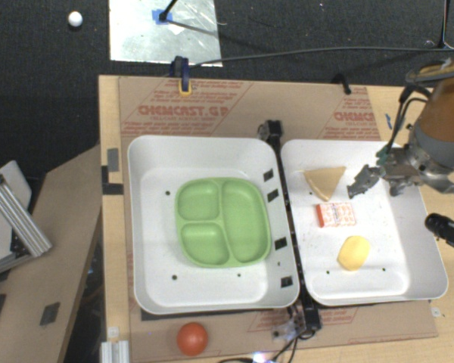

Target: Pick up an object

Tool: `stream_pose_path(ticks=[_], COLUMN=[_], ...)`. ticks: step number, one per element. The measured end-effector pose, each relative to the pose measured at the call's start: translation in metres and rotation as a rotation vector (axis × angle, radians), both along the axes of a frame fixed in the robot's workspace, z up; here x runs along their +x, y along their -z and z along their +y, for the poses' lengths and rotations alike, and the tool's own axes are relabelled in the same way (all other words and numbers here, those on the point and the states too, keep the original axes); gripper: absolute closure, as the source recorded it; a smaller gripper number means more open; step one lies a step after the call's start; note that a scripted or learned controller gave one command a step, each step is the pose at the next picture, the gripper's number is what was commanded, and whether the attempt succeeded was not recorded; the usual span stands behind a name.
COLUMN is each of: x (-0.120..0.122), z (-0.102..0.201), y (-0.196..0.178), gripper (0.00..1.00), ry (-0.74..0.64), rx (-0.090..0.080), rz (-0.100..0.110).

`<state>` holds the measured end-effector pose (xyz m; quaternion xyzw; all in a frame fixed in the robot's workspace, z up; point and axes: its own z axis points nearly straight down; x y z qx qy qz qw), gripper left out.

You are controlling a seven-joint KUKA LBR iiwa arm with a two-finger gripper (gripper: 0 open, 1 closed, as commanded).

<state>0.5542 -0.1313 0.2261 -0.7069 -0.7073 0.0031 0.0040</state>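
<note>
Red ball point(192, 338): bottom edge, outside bins
Yellow lemon-shaped fruit point(353, 252): smooth, lower right bin point(424, 278)
Grey two-finger gripper point(361, 181): above, fingers honestly can't tell

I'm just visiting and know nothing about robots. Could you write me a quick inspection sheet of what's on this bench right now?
Surface: cardboard-covered bench bearing two shallow white bins, the left bin and the right bin, side by side.
Job's things: in the right bin, a tan wedge at the back, a small red-and-white packet in the middle, a yellow lemon-like object nearer the front; none is held.
Clutter: a green divided plate in the left bin; an orange-red ball on the bench in front of it.
Gripper: gripper over the right bin, just right of the wedge.
Cables: a thin black cable across the dark background.
Surroundings: a silvery sheet and a small white ball behind the bench.
</note>
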Motion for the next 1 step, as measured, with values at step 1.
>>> stream_pose_path(ticks=[1], x=[0.0025], z=[0.0002], y=[-0.006], gripper=[0.0], ry=[-0.003], rx=[-0.002], rz=[-0.011])
